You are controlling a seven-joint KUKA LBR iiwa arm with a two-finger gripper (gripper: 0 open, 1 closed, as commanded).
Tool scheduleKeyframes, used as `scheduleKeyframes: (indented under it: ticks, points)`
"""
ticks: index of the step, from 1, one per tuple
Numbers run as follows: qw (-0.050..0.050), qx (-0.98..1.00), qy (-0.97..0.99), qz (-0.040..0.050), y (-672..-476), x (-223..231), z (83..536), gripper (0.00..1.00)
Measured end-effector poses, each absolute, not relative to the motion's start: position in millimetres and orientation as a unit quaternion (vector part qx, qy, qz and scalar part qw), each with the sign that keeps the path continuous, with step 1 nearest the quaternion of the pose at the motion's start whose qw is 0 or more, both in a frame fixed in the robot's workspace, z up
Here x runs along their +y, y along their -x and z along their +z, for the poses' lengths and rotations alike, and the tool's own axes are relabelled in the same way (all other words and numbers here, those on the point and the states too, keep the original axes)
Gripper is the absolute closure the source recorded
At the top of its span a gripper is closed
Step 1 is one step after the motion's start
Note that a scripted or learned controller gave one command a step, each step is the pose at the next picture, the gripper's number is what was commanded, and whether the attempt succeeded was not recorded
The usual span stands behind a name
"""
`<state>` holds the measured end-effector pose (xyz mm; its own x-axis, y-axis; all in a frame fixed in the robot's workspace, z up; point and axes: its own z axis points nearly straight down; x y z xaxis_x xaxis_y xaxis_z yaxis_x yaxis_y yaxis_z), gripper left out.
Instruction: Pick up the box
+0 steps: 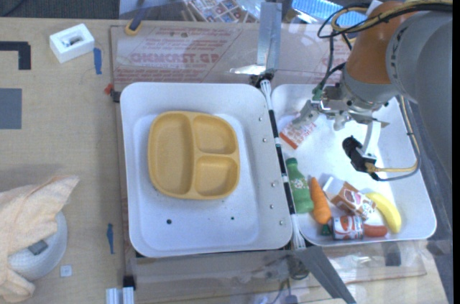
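A small white and orange box [296, 130] lies tilted in the right bin [417, 173], near its left wall. My gripper [325, 114] hangs just above and to the right of the box's upper end. Its fingers stand apart, and the left fingertip [313, 108] is close to the box, with nothing between the two. A second, brown and orange carton [352, 200] lies at the front of the same bin among the toy food.
A green bottle [297, 187], carrot [320, 200], red can [348, 227] and banana [388, 213] crowd the right bin's front. A black cable plug [357, 153] dangles below the wrist. The left bin [144, 223] holds a yellow divided plate [192, 154].
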<state>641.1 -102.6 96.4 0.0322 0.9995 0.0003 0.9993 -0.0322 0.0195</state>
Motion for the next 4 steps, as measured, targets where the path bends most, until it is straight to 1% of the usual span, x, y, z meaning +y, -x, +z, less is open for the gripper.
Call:
scheduleKeyframes:
  ticks: [1,2,3,4]
  points:
    - [0.007,0.707,-0.707,0.0041,-654.4,-98.6,95.7,0.0]
    - [0.01,0.646,-0.764,0.0101,-639.4,-97.3,98.2,0.0]
    - [0.009,0.606,-0.795,0.011,-632.4,-95.0,98.3,0.0]
    - [0.006,0.622,-0.783,0.0056,-647.1,-93.7,95.7,0.0]
